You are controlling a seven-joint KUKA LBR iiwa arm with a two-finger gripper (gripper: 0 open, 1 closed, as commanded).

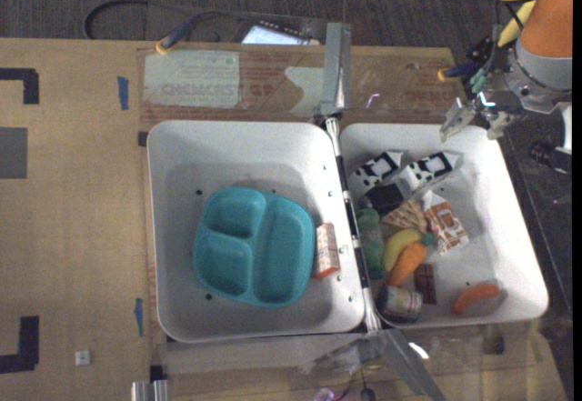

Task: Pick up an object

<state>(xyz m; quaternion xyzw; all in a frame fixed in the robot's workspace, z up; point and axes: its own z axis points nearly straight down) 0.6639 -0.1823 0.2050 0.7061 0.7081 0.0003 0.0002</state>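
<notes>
Teal tray (253,246) fills left bin (173,149); toys crowd right bin (518,245), carrot (406,264) mid-pile. Gripper (475,117) upper right, fingers apart, nothing between.

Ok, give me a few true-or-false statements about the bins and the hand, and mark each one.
1. The teal divided plate lies in the left bin. True.
2. The hand is above the left bin. False: it is at the upper right corner of the right bin.
3. The carrot lies in the right bin. True.
4. The banana lies on the plate. False: it is in the right bin, beside the carrot.
5. The hand holds the carrot. False: the carrot lies in the bin, away from it.
</notes>
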